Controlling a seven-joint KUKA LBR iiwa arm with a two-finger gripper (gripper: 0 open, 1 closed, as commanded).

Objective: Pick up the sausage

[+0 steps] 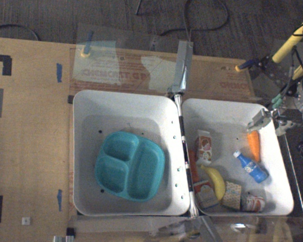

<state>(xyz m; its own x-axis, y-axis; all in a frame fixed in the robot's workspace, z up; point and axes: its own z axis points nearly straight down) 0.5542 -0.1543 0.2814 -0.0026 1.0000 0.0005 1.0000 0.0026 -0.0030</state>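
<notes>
The sausage (190, 167) is a thin reddish-brown stick lying lengthwise along the left wall of the right bin (229, 114), partly tucked beside a small carton (204, 147) and a banana (216, 181). My gripper (261, 120) hangs over the far right corner of the right bin, just above the top end of an orange carrot (253, 145). It is well to the right of the sausage, with nothing visibly held.
The right bin also holds a blue bottle (252, 168), a small box (206, 194), a patterned cup (232, 195) and a can (254, 203). A teal divided plate (131, 165) lies in the left bin (89, 119). Yellow-handled gear (294, 37) stands at the back right.
</notes>
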